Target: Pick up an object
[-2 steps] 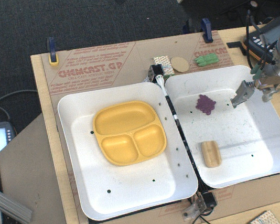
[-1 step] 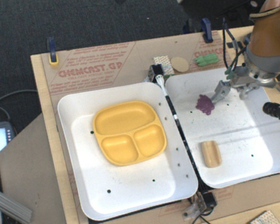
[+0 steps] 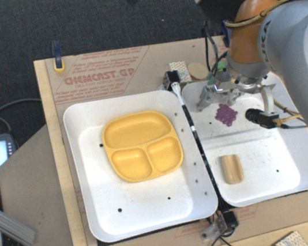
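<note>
Zero payload between jaws: spread, empty, hanging just over far edge of purple lump (image 3: 226,114). Purple lump flat on floor of right bin (image 3: 303,176), toward its far end.

Risks, working outward from purple lump:
- Looks thin, ragged and low. Likely to slide under tips if descent stops short, or get shoved rather than pinched if closed off-centre. Jaws seem offset to its far side, so worth re-centring before dropping.
- Bin floor directly beneath purple lump. Overshoot on descent means tips jamming into plastic, maybe flexing the bin.
- Far wall of bin close behind purple lump, so little wrist room on that side.
- Seam between bins (image 3: 198,147) just view-left of purple lump. Could get clipped by a sideways sweep.
- Tan cylinder (image 3: 231,168) well to near side of purple lump, on its side, touching nothing. Probably the easier grab, but round: could roll off if pinched along wrong axis.
- Yellow divided plate (image 3: 142,145) well view-left of purple lump, in left bin (image 3: 97,205). No collision concern.

Can't judge tip height above purple lump from this slant.
</note>
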Action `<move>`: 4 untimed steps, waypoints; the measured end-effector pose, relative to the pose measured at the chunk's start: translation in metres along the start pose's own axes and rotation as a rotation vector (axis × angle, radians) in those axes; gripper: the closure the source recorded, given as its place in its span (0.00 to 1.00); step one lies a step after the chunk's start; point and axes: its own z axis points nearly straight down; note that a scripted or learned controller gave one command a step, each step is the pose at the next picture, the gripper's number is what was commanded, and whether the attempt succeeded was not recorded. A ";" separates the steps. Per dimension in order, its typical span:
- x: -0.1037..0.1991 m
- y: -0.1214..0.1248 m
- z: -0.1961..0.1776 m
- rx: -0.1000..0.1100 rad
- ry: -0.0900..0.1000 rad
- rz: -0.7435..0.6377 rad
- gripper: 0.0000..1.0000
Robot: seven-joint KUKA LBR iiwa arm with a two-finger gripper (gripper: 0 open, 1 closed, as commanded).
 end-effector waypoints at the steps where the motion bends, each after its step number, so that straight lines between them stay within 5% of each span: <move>1: -0.018 -0.075 -0.003 0.013 0.001 0.011 0.00; 2: -0.017 -0.002 -0.004 -0.003 -0.002 0.005 0.00; 3: -0.052 -0.065 -0.003 0.010 0.001 0.012 0.00; 4: -0.043 -0.007 -0.004 -0.001 -0.002 0.005 0.00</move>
